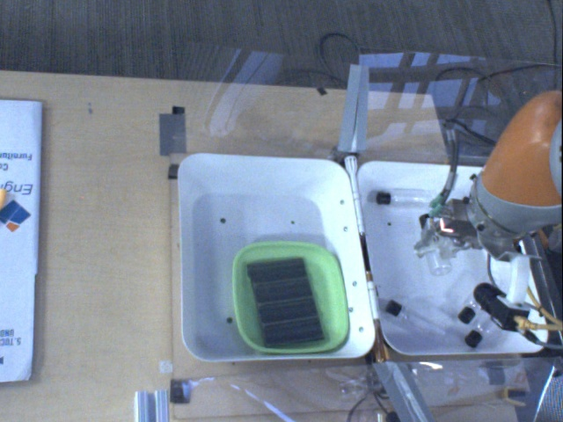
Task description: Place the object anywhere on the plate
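Far left on the worktop point(97, 236): a white printed sheet point(18, 236), lying flat and cut off by the frame edge.

Left bin point(202, 236): holds the green plate point(330, 275), squarish with rounded corners, sitting toward the bin's near right corner. A dark ribbed block point(283, 301) lies lengthwise on the plate, covering most of its centre. It is already on the plate, flat, with green rim visible all round it.

Right bin point(396, 323): several small clear tube-like pieces with black caps. One point(398, 199) lies near the far left corner, one point(393, 308) near the bin's left wall toward the front, and a couple more point(468, 316) sit near the front right. They are hard to resolve against the white floor.

Hand point(437, 240): over the right bin's middle, pointing left from the grey wrist under the orange band point(528, 152). There is a clear, glassy shape at its tip, but I can't separate hand parts from a clear piece there. Grip state: cannot tell.

Relation: the ribbed block is well apart from the hand, a whole bin to its left, with the divider between the bins in between. Nothing dark shows at the hand.
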`<action>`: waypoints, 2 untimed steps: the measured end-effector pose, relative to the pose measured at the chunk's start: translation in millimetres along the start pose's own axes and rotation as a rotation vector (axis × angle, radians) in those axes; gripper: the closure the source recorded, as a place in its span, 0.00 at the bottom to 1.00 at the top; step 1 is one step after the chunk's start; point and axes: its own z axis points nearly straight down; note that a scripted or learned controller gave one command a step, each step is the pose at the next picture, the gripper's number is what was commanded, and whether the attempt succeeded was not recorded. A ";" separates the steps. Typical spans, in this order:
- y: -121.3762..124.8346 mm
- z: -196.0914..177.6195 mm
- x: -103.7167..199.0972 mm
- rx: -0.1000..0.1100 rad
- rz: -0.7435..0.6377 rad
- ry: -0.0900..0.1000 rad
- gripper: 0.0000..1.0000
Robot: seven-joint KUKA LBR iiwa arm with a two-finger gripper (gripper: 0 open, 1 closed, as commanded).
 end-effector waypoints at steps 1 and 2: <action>-16.3 14.0 68.0 0.002 -0.048 0.001 1.00; -13.8 26.7 138.0 0.003 -0.304 0.001 1.00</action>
